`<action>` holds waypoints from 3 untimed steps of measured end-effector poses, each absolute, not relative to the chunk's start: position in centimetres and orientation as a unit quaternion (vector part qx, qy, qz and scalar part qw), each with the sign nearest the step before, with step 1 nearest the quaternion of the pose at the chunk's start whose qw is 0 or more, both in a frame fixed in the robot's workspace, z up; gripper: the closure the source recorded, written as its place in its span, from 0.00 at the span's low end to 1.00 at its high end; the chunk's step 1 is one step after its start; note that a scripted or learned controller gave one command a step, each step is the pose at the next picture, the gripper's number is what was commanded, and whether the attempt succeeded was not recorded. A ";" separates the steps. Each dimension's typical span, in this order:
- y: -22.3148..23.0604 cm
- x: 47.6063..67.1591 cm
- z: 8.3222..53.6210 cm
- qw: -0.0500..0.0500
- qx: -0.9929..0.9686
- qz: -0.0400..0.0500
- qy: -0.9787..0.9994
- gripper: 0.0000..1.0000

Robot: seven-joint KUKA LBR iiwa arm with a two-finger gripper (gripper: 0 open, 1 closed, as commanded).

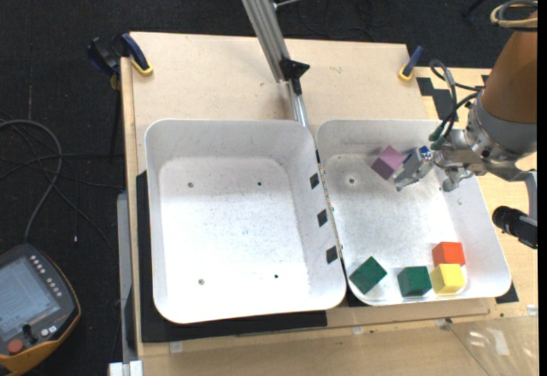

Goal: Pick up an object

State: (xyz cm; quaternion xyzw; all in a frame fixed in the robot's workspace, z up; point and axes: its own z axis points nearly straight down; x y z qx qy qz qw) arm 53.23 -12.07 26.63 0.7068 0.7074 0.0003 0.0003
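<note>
Arm (513, 101) cut off at right edge. Tool (430, 171) spread wide, gripping nothing, beside one purple block (388, 161). Two green blocks (368, 273), one orange (448, 253), one yellow (447, 279).

Arm (513, 92): one unit, seen at the right side of the view. Upper visible segment is a rounded orange-brown band, smooth and glossy, with a pale ring-shaped highlight near its top. Below it sits a grey cylindrical wrist section with a lighter grey collar. Cables: dark leads loop out from the wrist on its left side, with a thin green wire among them. Claw (425, 169): metallic grey body carrying two slim grey fingers with dark tips; a small blue mark shows on the body near the left finger. A black rounded fitting projects below the wrist at the right edge. Screws and lettering too small to tell
</note>
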 end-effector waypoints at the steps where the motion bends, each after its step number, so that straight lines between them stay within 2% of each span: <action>1: -16.9 56.4 12.8 -0.003 0.708 -0.002 0.706 0.00; 2: -20.7 66.5 9.8 -0.008 0.709 -0.008 0.705 0.00; 3: -20.3 66.7 10.8 0.000 0.706 -0.003 0.708 1.00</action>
